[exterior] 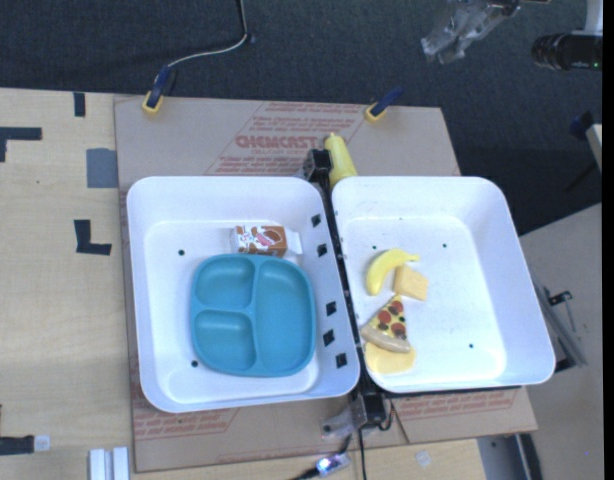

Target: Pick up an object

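My gripper [445,40] hangs high over the dark floor at the top right, well beyond the far edge of the right bin [487,208] and away from every object. In that bin's left part lie a toy banana [387,266], a yellow cheese wedge [412,284], a pizza slice [389,324] and a pale yellow flat piece [392,359], all close together. The left bin [147,218] holds a blue divided plate [254,315] and, behind it, a small brown and white packet [261,239].
The two bins meet along a black hinged seam [330,268]. A yellow clamp [337,156] sits at the seam's far end. Both bins rest on a cardboard sheet [267,138] on the bench. The right half of the right bin is bare white floor.
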You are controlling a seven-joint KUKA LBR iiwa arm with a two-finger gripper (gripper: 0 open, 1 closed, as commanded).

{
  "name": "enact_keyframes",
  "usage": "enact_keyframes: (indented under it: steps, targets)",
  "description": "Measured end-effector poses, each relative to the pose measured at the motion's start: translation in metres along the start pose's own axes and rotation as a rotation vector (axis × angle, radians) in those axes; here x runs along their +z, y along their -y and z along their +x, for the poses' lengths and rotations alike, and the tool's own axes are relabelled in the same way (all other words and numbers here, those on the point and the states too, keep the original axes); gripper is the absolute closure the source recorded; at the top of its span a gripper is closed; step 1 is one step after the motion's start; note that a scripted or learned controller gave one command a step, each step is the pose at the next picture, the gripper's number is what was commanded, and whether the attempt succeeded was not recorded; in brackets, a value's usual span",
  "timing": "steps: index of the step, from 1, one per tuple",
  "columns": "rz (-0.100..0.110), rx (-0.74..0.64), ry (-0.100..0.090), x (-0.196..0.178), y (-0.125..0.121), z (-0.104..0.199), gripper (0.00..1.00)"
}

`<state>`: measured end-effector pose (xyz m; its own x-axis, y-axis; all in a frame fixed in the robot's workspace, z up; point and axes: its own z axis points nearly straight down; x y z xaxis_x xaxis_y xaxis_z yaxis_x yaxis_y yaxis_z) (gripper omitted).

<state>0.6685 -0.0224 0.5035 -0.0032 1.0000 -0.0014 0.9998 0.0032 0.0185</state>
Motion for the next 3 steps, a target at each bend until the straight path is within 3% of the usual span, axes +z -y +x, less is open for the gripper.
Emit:
enact_keyframes:
  steps: [1, 2, 3]
  targets:
    - [0.015, 0.003, -0.004, -0.039, 0.19, -0.014, 1.0]
    - [0.037, 0.005, -0.001, 0.118, 0.189, -0.022, 1.0]
    - [0.033, 0.001, -0.002, 0.22, 0.191, 0.009, 1.0]
